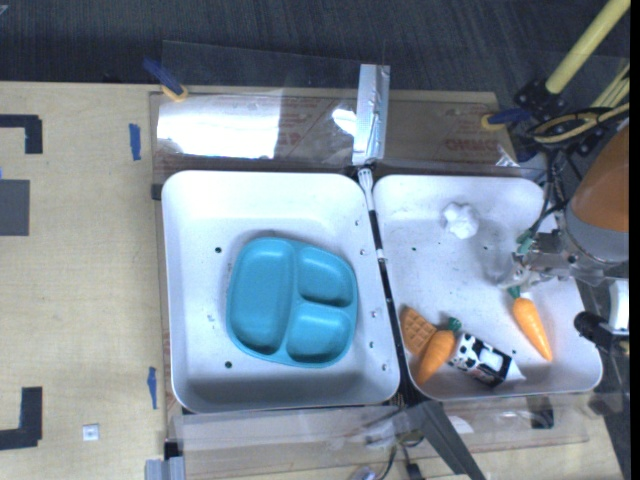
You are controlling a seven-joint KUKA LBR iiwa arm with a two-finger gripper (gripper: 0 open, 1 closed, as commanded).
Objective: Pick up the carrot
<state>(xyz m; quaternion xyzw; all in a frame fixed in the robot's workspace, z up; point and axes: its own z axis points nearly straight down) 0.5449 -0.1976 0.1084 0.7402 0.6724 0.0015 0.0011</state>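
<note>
Nearest the camera, along the front wall of my right-hand shallow white bin (570, 373), lies a cluster of toys: a waffle-patterned orange wedge (413, 326), a second stubby orange carrot with a green top (436, 352) leaning against it, and a small black-and-white cow-patterned toy (480, 360) touching that carrot's leafy end. They sit bunched in the lower part of the bin, probably where they slid when tipped in.

Just beyond and to the right lies the smooth orange plastic carrot with a green stem (531, 325), on its own, its tip pointing toward the front-right corner and its stem up toward me. That free-standing one looks the easier target, since nothing crowds its sides.

My claw (528, 264) hangs right above the stem end, close enough that it may be touching it. I cannot tell from this slant whether my fingers are spread or closed, and nothing shows between them, so I claim no hold.

Farther back in the same bin rests a small white crumpled lump (460, 218). In the left white bin (190, 268) sits a blue three-compartment plastic plate (292, 300), well apart from my work. Both bins rest on the pale wooden table (70, 268).
</note>
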